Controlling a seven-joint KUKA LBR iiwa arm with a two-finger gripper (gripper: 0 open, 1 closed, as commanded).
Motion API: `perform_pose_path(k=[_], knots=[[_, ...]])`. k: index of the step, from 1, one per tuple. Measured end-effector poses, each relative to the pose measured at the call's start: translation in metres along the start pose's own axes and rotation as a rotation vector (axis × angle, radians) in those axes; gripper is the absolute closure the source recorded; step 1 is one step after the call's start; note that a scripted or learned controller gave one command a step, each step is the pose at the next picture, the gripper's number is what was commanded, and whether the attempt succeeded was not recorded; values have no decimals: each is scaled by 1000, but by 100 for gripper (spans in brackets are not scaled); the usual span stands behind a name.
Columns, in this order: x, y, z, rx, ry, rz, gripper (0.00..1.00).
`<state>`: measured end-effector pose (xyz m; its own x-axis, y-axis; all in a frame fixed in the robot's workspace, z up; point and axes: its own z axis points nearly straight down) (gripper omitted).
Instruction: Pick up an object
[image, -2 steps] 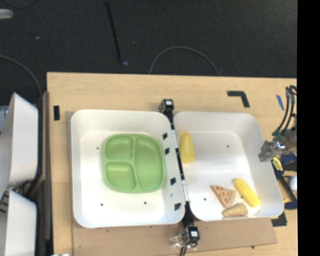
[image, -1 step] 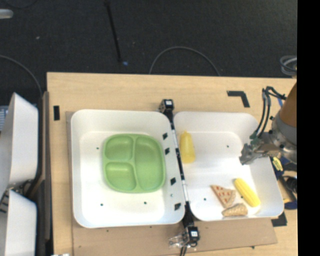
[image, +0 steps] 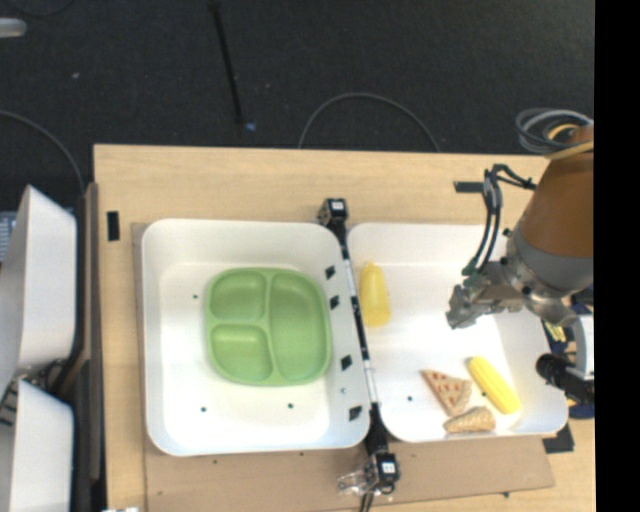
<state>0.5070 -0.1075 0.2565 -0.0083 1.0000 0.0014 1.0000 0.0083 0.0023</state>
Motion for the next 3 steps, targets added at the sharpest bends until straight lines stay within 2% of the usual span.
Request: perform_pose_path(k=[2,3], knots=[[117,2,-8,0,0,-1,100],[158,-3,-2,3,-1,3,100]])
